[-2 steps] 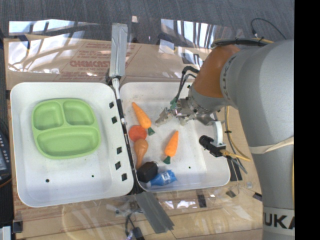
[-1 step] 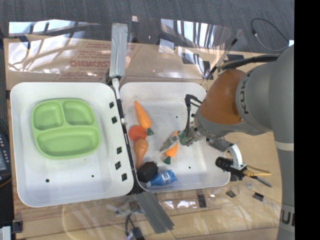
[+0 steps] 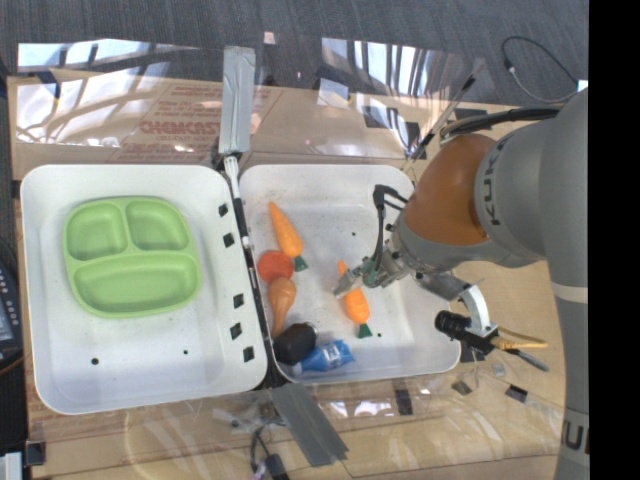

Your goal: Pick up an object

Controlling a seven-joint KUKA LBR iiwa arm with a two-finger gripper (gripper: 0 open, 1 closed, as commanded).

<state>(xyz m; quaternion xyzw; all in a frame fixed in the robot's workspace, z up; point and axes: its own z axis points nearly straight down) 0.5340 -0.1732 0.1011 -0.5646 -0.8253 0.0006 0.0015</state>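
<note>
A green tray [image 3: 130,256] sat in the left bin [image 3: 40,298]. In the right bin [image 3: 320,183], carrots [image 3: 285,228] lay apart; the gripper [image 3: 352,280] hovered, fingers apart, over a small carrot [image 3: 357,308]. It could roll aside as the fingers closed.

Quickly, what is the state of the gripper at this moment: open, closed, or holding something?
Gripper: low in the right bin, beside a small carrot; open or closed cannot be told, and no hold on anything is visible.

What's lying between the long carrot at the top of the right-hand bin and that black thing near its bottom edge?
In the camera view, a red tomato-like piece and a brownish-orange carrot lie between the long carrot and the black object.
</note>
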